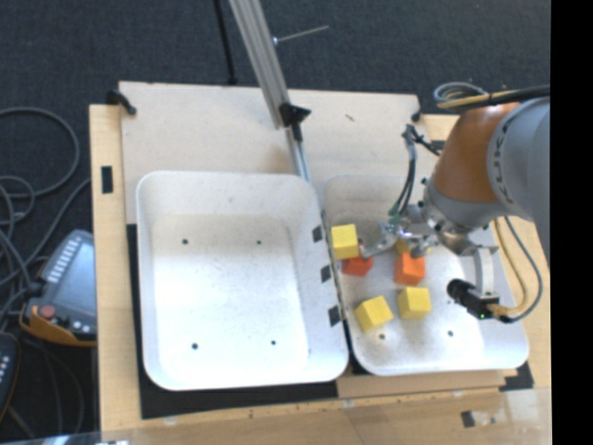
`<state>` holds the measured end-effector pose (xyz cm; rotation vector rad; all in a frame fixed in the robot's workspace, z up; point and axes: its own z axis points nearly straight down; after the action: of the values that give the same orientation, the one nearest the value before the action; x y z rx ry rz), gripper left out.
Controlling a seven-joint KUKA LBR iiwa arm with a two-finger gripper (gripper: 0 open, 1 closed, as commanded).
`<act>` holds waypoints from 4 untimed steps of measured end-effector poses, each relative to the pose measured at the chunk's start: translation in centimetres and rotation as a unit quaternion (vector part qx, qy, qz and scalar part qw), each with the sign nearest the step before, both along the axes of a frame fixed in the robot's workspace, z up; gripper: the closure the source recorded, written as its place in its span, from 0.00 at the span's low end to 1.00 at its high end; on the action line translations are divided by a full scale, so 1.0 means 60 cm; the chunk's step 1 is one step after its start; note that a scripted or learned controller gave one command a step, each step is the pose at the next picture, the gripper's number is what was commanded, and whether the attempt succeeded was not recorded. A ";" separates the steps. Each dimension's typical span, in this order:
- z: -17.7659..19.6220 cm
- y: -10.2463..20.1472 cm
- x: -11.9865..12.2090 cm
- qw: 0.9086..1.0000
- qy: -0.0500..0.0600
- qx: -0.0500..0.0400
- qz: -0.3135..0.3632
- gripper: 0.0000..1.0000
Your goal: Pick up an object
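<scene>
Grey arm (519, 156) with orange band (463, 160) entering from the right, bent down over the right bin (514, 346). End effector (405, 241) low inside that bin, near its middle, metal fingers hard to separate from cables and wrist hardware; cannot tell whether apart or together, and nothing clearly seen between them. Five blocks inside the right bin: a yellow cube (344, 242) near the left wall, a small red-orange block (358, 266) just below and touching or nearly touching it, an orange cube (410, 269) directly beneath the end effector and close against it, a yellow cube (414, 302) just below that orange one, and another yellow cube (374, 312) to its left, tilted, a little apart. Left bin (157, 211) alongside, rims meeting at the centre, small dark dots on its floor. Both bins resting on a pale wooden surface (204, 119). Slanted aluminium rail (259, 49) rising from the far edge of the surface between the bins. Handheld control pendant (63, 286) and loose black cables (37, 156) on the dark carpet at the left.
</scene>
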<state>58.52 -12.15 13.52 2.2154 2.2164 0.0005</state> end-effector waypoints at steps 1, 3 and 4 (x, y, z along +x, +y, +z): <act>0.023 -0.001 0.001 1.000 -0.002 0.001 -0.001 1.00; -0.040 0.031 0.059 1.000 0.003 0.002 -0.001 0.00; -0.063 0.040 0.149 1.000 0.000 0.002 0.002 0.00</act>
<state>67.48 -9.78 9.73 2.2133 2.2236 0.0052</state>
